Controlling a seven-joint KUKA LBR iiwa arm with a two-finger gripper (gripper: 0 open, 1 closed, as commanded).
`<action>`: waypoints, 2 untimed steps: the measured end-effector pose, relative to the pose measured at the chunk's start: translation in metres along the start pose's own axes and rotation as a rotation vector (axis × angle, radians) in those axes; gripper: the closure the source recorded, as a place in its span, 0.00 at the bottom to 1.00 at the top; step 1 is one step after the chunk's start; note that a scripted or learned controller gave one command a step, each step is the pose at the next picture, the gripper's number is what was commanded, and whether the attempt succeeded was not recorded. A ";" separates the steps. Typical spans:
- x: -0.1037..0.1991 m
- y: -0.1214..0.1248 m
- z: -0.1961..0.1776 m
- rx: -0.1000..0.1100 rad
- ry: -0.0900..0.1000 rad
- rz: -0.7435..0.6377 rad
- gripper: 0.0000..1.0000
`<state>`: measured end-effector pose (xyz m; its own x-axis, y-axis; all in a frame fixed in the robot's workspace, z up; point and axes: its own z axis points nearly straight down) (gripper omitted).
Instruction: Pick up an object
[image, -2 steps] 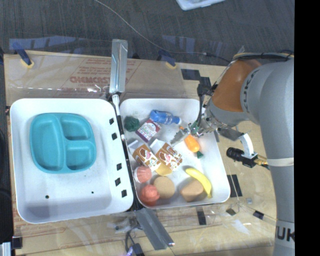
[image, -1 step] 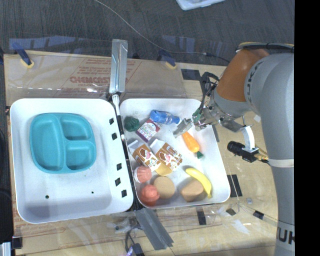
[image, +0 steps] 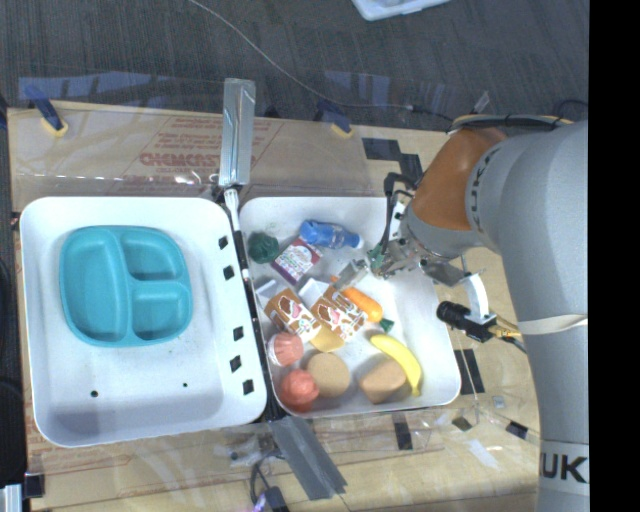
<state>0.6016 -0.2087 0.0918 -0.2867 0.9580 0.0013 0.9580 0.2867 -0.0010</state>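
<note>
My gripper (image: 374, 262) reaches into the right bin (image: 440, 352) from the right, low over its upper middle. It sits just right of a blue bottle (image: 328, 235) and a purple and white packet (image: 296, 262), and just above an orange carrot (image: 365, 303). Nothing can be seen held in it. Below lie two brown snack packets (image: 292, 312) (image: 340, 316), a yellow banana (image: 398, 360), a red fruit (image: 297, 388), a pink fruit (image: 285, 349) and two tan round items (image: 329, 374) (image: 381, 380). A dark green ball (image: 263, 246) rests at the bin's upper left.
The left bin (image: 60, 405) holds a teal divided tray (image: 125, 282). The grey arm with its orange band (image: 450, 185) covers the right bin's right rim. A black cable connector (image: 458, 316) juts out by that rim. A metal bar (image: 237, 130) stands behind the bins.
</note>
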 end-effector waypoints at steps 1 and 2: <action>0.001 0.001 -0.010 0.003 0.001 -0.007 1.00; 0.023 0.025 -0.005 0.000 0.000 0.033 1.00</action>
<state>0.6193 -0.1796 0.0972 -0.2546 0.9670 0.0008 0.9670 0.2546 -0.0014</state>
